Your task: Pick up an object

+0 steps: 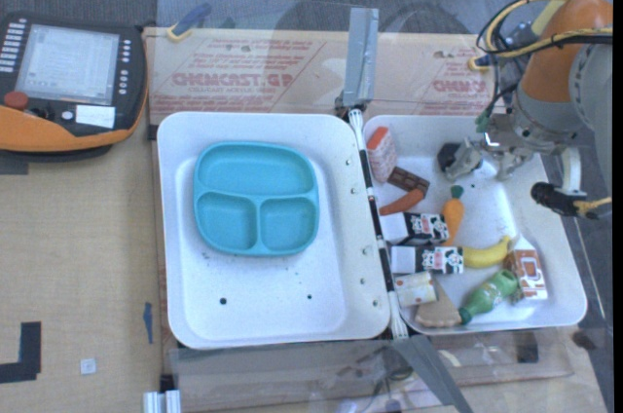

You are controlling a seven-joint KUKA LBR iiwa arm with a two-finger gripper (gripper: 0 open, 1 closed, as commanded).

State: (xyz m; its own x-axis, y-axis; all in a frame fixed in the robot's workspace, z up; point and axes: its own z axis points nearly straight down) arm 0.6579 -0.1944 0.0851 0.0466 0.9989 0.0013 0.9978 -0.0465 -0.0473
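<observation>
One arm reaches in from the right, and its gripper (465,158) hangs over the upper part of the right bin (574,289); whether its jaws are apart or together cannot be told from this slant, and nothing shows between them. Every candidate lies below it in the view — toward the bin's near edge. Closest is the carrot (453,216), just below the gripper, its long axis running nearly up and down the view. The brown bar (409,178) sits to the gripper's left, tilted. Farther down lie the banana (486,254) and the green bottle (489,295), well apart from the gripper. The left bin (185,284) holds a blue divided plate (257,199) — nothing there looks like a target. The carrot seems the likeliest pick, calling for a short move downward in view and then a descent.
</observation>
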